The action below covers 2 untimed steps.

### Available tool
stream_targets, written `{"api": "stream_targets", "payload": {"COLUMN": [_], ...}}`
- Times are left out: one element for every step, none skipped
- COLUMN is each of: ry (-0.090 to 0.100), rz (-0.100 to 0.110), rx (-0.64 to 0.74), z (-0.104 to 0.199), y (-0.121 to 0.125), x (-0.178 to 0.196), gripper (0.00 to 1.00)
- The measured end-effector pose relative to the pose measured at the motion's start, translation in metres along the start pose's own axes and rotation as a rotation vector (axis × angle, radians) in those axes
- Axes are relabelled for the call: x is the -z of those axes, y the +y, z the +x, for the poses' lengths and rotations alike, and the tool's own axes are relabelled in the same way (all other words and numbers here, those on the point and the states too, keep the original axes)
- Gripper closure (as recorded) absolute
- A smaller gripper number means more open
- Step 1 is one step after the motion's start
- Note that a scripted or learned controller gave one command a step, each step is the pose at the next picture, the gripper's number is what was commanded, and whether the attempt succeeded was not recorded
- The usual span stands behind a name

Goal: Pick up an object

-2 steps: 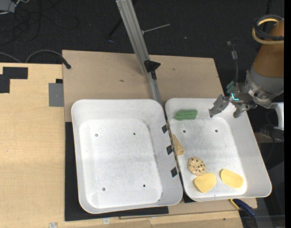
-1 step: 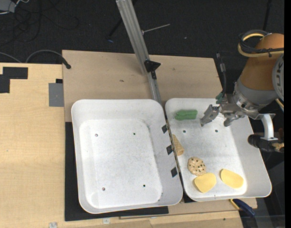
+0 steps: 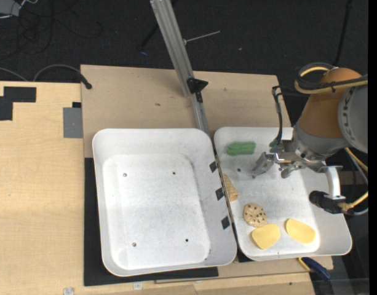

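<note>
yellow pieces (image 3: 266, 236), cookie (image 3: 254, 214), fingers (image 3: 273, 166) open

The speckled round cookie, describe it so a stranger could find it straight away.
Look in the right-hand bin, near its lower left. The cookie lies just above two yellow chips. It alone is tan, round and dotted with dark specks.

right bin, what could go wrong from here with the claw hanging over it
The claw hangs over bare bin floor between the green block and the cookie; closing here would likely catch nothing. The two yellow pieces lie flat and close together near the right bin's rim, so a grasp could slip or nudge both.
</note>
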<state>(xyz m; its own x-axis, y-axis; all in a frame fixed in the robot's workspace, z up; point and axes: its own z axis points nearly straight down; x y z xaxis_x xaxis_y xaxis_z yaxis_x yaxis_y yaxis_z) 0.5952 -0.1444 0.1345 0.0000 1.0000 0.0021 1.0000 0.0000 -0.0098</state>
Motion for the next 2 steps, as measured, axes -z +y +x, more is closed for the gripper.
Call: {"api": "stream_targets", "payload": {"ry": [-0.002,-0.001], "rz": [-0.008,-0.008], "rx": [0.0,-0.006], "z": [0.001,-0.001], "y": [0.001,0.0], "x": [-0.044,-0.033], "gripper": [0.0,1.0]}}
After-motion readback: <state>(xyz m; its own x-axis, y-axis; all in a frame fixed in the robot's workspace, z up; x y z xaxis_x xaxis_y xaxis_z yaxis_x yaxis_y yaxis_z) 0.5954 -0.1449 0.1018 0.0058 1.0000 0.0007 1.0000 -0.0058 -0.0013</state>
